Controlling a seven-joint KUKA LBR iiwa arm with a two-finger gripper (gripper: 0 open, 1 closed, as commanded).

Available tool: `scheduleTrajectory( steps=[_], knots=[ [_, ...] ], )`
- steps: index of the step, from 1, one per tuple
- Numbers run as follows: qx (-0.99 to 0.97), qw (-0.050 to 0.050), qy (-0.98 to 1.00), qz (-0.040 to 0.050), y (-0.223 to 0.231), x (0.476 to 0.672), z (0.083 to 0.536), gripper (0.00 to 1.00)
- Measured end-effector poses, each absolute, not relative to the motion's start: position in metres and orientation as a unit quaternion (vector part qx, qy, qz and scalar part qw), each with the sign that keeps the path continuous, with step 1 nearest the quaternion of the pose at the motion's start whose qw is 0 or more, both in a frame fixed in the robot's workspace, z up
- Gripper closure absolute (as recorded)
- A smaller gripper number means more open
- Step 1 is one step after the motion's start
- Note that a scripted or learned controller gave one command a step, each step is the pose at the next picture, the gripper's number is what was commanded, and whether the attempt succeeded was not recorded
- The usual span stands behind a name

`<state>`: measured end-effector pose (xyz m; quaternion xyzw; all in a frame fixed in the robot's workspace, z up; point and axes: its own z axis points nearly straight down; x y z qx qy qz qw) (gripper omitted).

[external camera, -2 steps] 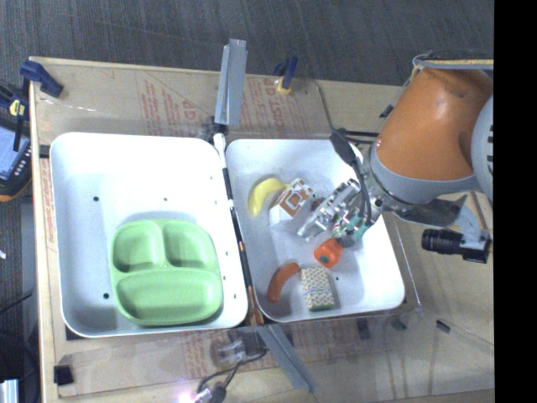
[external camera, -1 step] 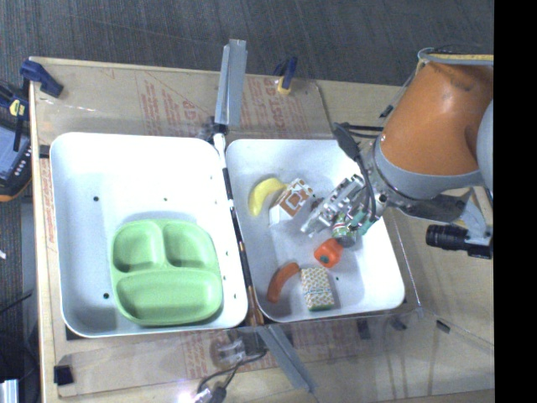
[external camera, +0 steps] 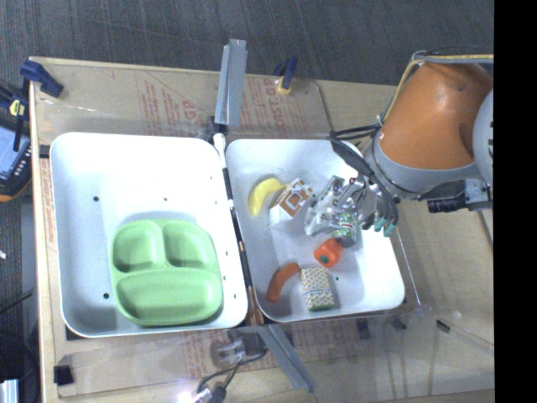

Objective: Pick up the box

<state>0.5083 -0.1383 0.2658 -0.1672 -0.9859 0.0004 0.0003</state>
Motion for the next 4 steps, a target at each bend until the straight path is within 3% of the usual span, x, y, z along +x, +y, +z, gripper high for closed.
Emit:
scheduleTrajectory(
  steps=[1, 2, 3, 4],
  knots=[
    [0.033, 0.001, -0.999, 0.0, -0.186, 0.518, 0.22, 1.0],
    [0.034, -0.001, -0.999, 0.0008, -0.186, 0.519, 0.231, 1.0],
    [0.103, 0.0, -0.995, 0.0003, -0.144, 0.497, 0.259, 1.0],
    [0.104, -0.002, -0.995, 0.0015, -0.144, 0.498, 0.27, 1.0]
  ],
)
